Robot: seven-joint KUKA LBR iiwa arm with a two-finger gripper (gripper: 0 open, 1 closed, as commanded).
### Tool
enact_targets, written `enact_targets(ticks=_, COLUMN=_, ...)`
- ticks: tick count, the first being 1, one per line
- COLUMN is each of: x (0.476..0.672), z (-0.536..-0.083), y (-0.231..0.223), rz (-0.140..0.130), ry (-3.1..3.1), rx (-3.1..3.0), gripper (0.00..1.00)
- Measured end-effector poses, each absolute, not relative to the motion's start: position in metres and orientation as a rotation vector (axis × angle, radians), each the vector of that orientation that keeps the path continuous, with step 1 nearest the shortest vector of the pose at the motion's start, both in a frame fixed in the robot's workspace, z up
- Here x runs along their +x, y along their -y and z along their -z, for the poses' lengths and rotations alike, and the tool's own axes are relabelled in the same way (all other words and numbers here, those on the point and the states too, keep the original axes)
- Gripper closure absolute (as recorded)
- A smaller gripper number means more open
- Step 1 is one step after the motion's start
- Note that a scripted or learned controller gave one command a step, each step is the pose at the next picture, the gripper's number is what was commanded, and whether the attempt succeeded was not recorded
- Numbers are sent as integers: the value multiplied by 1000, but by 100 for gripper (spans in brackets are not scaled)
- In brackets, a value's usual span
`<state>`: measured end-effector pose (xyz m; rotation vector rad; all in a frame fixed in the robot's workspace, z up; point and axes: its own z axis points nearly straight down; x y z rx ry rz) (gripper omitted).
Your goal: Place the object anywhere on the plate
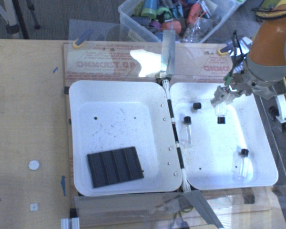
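We are looking down at a desk [24, 104] with two white bins side by side. The arm [271, 46] is reaching in from the right, and its tool [222, 98] is hanging over the far part of the right bin [264, 142]. We cannot tell if the tool is spread or pressed together, because it is too small and blurry.

A clear bottle [220, 111] with a black cap is sitting right under the tool, cap pointing toward us. It is touching the tool or very close to it; we cannot tell which. A second bottle [186, 130] is lying near the wall between the bins. A third bottle [241, 165] is lying in the near right corner. A small black lump [196, 106] is sitting just left of the tool.

The dark plate [115, 166] with ridges is lying flat in the near part of the left bin [78, 128], well apart from all three bottles. A clear box [133, 11] of bright toys is sitting behind the bins.
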<state>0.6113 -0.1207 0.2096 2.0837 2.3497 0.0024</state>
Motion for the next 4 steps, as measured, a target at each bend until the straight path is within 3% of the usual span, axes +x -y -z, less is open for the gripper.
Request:
enact_targets(ticks=1, x=639, z=-185, y=39, rz=-2, ry=-2792, rx=1436, gripper=100)
enact_targets(ticks=2, x=668, z=-186, y=-29, rz=-5, ry=-2867, rx=1272, gripper=100)
enact_targets(ticks=3, x=632, z=-99, y=-99, rz=-2, ry=-2904, rx=1198, gripper=100)
enact_targets(ticks=4, x=644, z=-93, y=-149, rz=-12, ry=-3100, rx=392, gripper=100)
